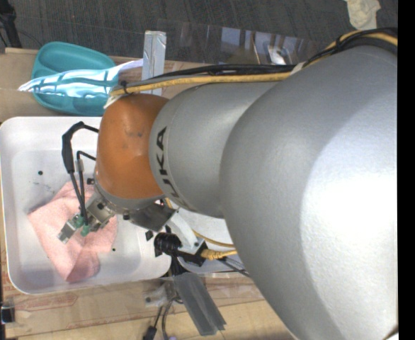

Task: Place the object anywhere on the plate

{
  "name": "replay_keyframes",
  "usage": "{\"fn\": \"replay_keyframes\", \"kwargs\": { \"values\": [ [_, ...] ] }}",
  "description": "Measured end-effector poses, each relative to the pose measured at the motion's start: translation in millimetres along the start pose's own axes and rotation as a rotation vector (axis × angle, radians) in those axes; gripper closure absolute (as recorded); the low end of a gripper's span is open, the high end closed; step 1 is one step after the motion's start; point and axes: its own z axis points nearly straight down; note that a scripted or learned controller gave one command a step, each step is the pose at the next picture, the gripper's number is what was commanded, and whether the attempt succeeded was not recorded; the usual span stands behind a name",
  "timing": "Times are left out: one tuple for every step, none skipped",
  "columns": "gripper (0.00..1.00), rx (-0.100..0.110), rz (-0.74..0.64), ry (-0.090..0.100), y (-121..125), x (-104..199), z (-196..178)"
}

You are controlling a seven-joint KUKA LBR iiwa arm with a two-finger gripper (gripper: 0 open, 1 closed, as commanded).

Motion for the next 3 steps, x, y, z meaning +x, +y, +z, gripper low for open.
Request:
{"fn": "replay_keyframes", "kwargs": {
  "values": [
    [0.00, 0.002, -0.104, 0.001, 8.0, 10.7, 89.7],
    [0.00, 0.000, 0.192, -0.001, -12.0, -34.9, -2.5],
    [0.00, -0.002, 0.140, -0.001, 10.9, 12.0, 88.0]
  ]
}}
